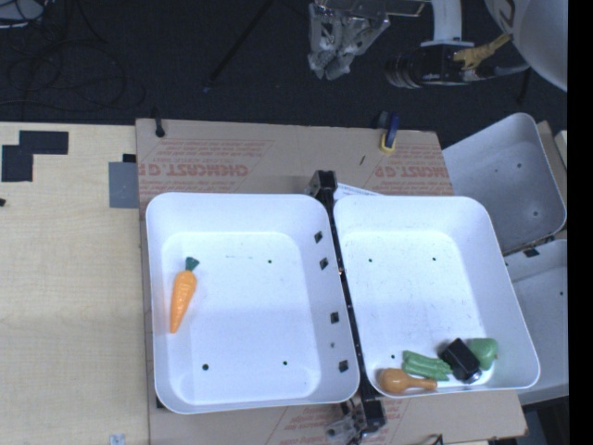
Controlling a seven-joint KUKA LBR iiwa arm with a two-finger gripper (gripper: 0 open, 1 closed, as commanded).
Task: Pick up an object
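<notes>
Toy carrot (182,294), orange with a green top, lying alone at the far-left side of the left bin (232,213), well apart from anything else and a long way down and left of the fingers. Easiest pick by the look of it. In the right bin (417,213), a tight cluster at the near corner: orange pear-shaped toy (406,381), green pea pod (425,365), small black block (460,360), green rounded piece (484,349), all touching or just beside one another, far below the fingers and a little to their right.

Gripper (341,40) raised high above the bench, beyond the bins' back edge, nothing between its fingers; how wide apart, cannot tell from the blur and angle.

Likely troubles: a descent into the corner cluster pinching two toys or striking the bin wall; on the carrot, a tapered, rounded body slipping out if closed along its length rather than across it.
</notes>
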